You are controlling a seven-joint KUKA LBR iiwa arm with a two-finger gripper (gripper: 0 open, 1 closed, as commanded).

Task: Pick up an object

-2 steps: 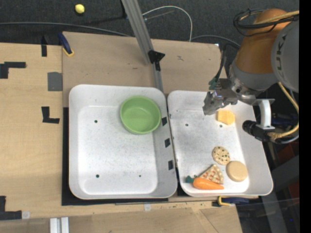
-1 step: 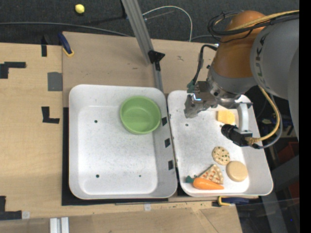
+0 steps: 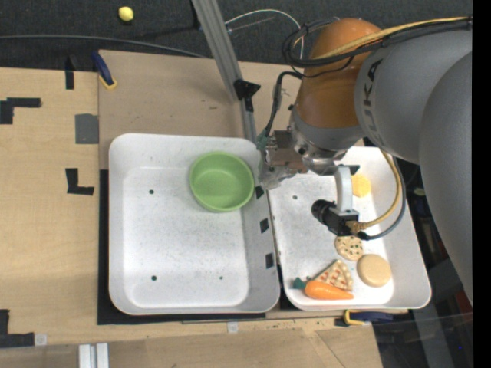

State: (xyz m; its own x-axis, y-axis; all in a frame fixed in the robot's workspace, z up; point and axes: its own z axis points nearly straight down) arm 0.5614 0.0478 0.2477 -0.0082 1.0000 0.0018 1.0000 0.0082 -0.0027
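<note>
Fingers of the gripper [image 3: 268, 173] were seen from above and were mostly covered by the wrist, so I could not tell if they were wide or narrow. This gripper stood near the middle of the frame, over the upper part of the ridge where the two bins meet. The grey arm [image 3: 418, 83] came in from the right side of the frame and covered the upper right corner of the right bin [image 3: 295, 225].

The green bowl [image 3: 221, 181] stood upright in the upper right part of the left bin [image 3: 176, 259], just beside the gripper. Its right rim was very near to the gripper, perhaps touching it, but the angle did not make this sure.

The other objects lay in the right bin. A small yellow piece [image 3: 360, 186] was in the upper part of it, close under the arm. A round cookie with dark dots [image 3: 349, 246] was lower. Below the cookie lay a pizza slice [image 3: 336, 274], and an orange carrot [image 3: 322, 290] lay along the lower wall, touching the slice. A round beige piece [image 3: 374, 271] was just to the right of the slice.

Outside the bins, a small yellow ball [image 3: 125, 13] lay on the dark floor at the upper left of the frame, and a blue clamp [image 3: 103, 69] sat on the bench edge below it.
</note>
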